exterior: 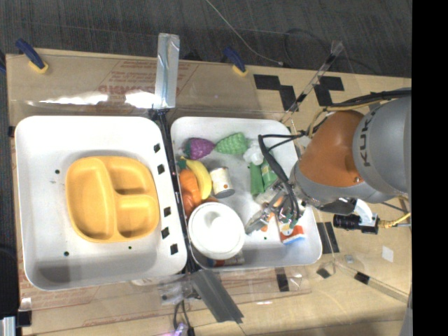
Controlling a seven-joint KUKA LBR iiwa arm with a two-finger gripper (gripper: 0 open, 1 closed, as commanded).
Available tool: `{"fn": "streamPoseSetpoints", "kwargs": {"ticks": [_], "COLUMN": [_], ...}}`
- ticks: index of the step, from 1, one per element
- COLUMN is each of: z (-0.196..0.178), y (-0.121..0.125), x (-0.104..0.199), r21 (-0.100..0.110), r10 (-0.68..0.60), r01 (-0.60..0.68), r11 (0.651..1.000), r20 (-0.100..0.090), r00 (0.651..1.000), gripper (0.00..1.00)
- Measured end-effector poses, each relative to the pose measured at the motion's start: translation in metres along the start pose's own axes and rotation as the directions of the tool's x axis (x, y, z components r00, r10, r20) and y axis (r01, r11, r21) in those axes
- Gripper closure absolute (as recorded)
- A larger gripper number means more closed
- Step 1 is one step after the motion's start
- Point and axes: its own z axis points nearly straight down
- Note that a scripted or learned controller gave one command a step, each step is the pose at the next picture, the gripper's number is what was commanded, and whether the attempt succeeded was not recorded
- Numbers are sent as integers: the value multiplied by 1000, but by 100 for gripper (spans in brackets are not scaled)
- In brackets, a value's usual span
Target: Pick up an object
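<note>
Objects available for pickup lie in the right bin. Positions are given on a clock face centred on that bin.

- 11 o'clock: a purple grape cluster, near the bin's far-left corner.
- 12 o'clock: a green knobbly item, just beside the grape cluster.
- 9 o'clock: a yellow banana, resting against an orange item that sits at the bin's left wall.
- Centre, slightly toward 10 o'clock: a small can lying on its side, just beside the banana.
- 7 o'clock: a white bowl, upright, touching the orange item.
- 2 o'clock: a green bottle, lying flat, lengthwise from 12 to 6.
- 4 o'clock: a red, white and blue carton, near the bin's right wall.

The gripper sits low in the bin at 4 o'clock, between the white bowl and the carton and below the green bottle. Cables and the wrist cover it, so whether it is released or clenched cannot be told, and no item is visibly grasped.

The left bin holds a yellow divided tray at its centre.
</note>
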Motion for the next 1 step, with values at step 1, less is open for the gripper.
{"fn": "streamPoseSetpoints", "kwargs": {"ticks": [1], "z": [0], "y": [1], "x": [-2], "r21": [0], "r10": [21], "r01": [-21], "r11": [1000], "r20": [0], "r00": [1000], "gripper": [0]}}
